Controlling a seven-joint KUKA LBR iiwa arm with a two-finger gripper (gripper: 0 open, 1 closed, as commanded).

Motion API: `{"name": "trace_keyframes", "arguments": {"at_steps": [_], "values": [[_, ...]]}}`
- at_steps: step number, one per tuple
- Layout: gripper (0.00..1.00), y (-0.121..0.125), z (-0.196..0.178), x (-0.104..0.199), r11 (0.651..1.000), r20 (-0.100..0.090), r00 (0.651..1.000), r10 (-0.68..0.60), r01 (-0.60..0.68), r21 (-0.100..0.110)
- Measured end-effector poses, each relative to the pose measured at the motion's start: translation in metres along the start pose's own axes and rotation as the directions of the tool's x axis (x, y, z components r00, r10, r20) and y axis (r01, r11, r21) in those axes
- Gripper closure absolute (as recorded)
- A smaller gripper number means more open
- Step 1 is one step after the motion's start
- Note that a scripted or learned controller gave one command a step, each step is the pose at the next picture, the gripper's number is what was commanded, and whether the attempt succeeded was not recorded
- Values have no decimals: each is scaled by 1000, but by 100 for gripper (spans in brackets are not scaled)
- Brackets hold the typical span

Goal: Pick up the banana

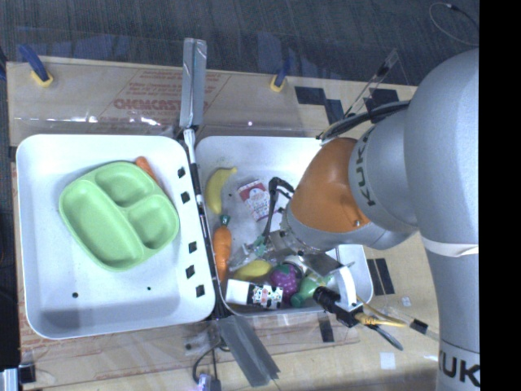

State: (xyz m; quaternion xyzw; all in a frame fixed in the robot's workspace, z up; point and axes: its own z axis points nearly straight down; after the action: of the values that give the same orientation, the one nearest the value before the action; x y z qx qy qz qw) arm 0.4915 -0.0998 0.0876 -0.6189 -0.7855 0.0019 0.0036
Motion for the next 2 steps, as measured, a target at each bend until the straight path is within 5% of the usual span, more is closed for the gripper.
{"name": "trace_keyframes", "arguments": {"at_steps": [1, 2], "values": [[100, 1, -6, 1, 1000, -2, 1000, -9, 9, 5], [0, 1, -6, 1, 1000, -2, 1000, -8, 8, 5]]}}
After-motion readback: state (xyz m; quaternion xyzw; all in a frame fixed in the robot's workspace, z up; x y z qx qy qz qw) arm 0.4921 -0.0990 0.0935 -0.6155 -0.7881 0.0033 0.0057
